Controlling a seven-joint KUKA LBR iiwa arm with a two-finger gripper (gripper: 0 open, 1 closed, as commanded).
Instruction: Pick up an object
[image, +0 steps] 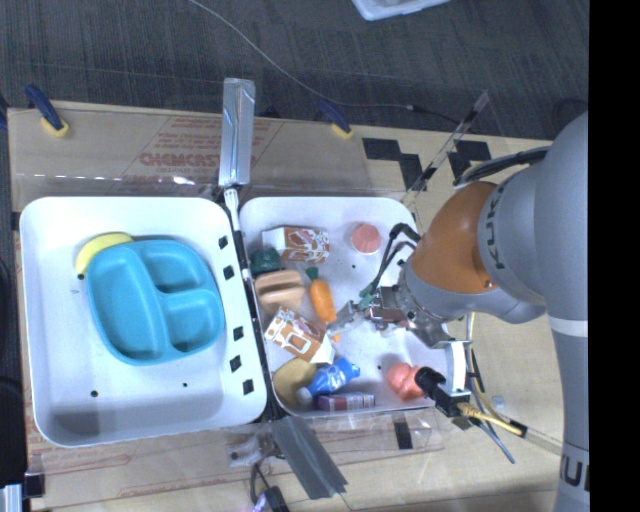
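Note:
My gripper (362, 305) hangs low over the middle of the right bin (345, 212), just right of an orange carrot (321, 300). Around it lie a brown-and-white carton (300, 240), a pink round piece (366, 238), a dark green item (265, 262), a tan bun (280, 288), a printed snack box (293, 335), a blue crumpled item (333, 377), a yellowish bowl (288, 380), a dark tube (345, 402) and a pink-red lump (403, 380). I see nothing lifted by the gripper.
The left bin (60, 400) holds a blue divided tray (155, 297) with a yellow banana (105, 245) tucked under its far left corner. A metal divider bar (236, 130) stands between the bins. The arm's orange band (455, 245) covers the right bin's right side.

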